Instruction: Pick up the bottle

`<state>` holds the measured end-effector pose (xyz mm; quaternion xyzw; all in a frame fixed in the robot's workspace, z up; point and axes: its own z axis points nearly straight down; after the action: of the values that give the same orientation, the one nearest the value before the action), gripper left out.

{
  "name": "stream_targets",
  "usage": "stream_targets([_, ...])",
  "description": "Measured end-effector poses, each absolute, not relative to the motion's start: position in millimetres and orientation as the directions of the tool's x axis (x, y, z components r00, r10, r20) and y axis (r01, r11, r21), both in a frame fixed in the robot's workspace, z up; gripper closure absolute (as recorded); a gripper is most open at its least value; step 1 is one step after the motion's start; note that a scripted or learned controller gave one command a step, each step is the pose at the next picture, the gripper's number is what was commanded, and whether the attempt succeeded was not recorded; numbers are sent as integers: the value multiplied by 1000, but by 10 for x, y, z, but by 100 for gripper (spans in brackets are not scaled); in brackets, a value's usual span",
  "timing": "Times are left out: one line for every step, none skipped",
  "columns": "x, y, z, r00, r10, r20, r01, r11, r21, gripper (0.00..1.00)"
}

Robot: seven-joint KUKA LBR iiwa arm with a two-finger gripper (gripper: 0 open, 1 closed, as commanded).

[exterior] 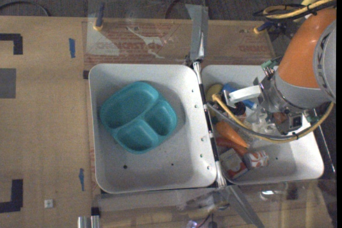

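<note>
One clear bottle (260,119), right bin (310,165), under the gripper (267,115): likely light, slippery plastic; grasp across the body; jaw state cannot be told.

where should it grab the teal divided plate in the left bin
By its raised rim, from straight above. The teal divided plate lies flat on the floor of the left bin, away from the walls, so probably only the rim offers a thin edge to close on.

Arm (310,61) reaches from right, low over right bin (307,165). Claw (263,115) down among cluttered items; fingers obscured. Orange item (231,136) and small red-white carton (257,159) lie just beside claw. Left bin (107,168) holds teal divided plate (139,116). Both bins on table (43,141).
</note>
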<state>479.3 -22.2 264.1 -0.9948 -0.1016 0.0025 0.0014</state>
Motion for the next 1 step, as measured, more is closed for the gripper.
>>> stream_targets([4795,3,2923,977,215,-1,215,-977,-1,100])
